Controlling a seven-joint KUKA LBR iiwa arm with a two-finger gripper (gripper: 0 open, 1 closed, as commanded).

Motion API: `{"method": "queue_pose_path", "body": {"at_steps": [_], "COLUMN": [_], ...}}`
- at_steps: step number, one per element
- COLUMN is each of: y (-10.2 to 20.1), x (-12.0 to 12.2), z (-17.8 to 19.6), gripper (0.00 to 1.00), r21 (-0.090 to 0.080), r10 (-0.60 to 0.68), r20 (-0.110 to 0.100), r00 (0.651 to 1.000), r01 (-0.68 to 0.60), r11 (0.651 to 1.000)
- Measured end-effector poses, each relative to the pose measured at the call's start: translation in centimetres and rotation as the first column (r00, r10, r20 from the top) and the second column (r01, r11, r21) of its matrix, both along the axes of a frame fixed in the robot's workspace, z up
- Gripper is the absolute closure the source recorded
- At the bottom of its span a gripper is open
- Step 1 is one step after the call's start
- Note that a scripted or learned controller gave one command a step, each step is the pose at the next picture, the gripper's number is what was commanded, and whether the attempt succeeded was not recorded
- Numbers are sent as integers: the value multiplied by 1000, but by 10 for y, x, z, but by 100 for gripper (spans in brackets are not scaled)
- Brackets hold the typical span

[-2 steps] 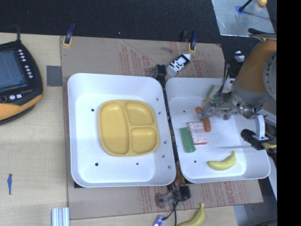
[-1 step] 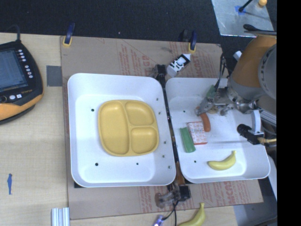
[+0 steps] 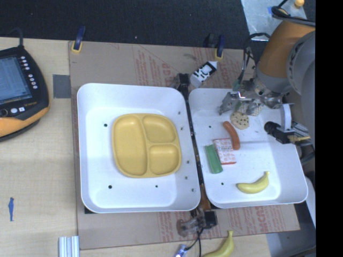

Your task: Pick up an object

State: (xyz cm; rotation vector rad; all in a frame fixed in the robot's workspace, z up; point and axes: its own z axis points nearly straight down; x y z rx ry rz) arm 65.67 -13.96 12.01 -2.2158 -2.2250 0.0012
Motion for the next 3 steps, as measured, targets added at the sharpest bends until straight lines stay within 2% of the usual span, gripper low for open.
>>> {"method": "queue_pose_path", "body": {"at_steps": [1,2,3], "y": [23,-11,-8], "x": [-26,-39,-56], "z": [-6,-28,-29], "gripper": [0,0,0], "r21": [-1,-1,-1], "r10": [3,-1,0], "r20": [-3,-4,-4], "r00": [1000,1000,1000], "r01": [-3,1,0], "r11": [1000,1000,1000]}}
